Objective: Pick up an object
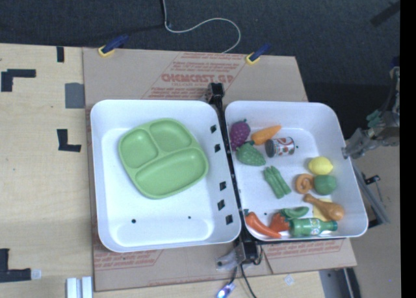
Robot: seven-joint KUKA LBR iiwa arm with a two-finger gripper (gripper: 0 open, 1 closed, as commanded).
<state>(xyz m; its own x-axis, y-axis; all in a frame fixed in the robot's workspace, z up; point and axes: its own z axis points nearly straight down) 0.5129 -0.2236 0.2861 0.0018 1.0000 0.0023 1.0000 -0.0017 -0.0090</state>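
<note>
Landmark: the black divider strip (224,160) where the two white bins meet.

Left of the strip, the left bin (110,225) holds one green three-compartment plate (164,157), lying flat and slightly turned, with bare white floor all round it and a wide free band along the near wall.

Right of the strip, the right bin (338,124) holds the toy food, eleven pieces counted:
- purple grapes (240,133), just beside the strip, touching a green leafy vegetable (250,154) below them
- one carrot (266,135), next to a small can with a red and white label (282,147)
- green bean pods (277,181), mid-floor, apart from the rest
- one lemon (320,165), with a lime (325,184) and an orange ring-shaped piece (303,183) close under it
- one drumstick (325,207)
- near wall, crowded: a red-orange pepper (262,224), a green bottle (312,227) lying on its side, a dark green piece (296,211) above them

Open floor lies along the far wall, right of the can.

Grey arm hardware (374,136) sits outside the right bin's right wall, farthest from the strip. Whether the fingers are spread or pressed together cannot be told.

One white cable (195,27) loops over the dark floor beyond the cardboard.
</note>
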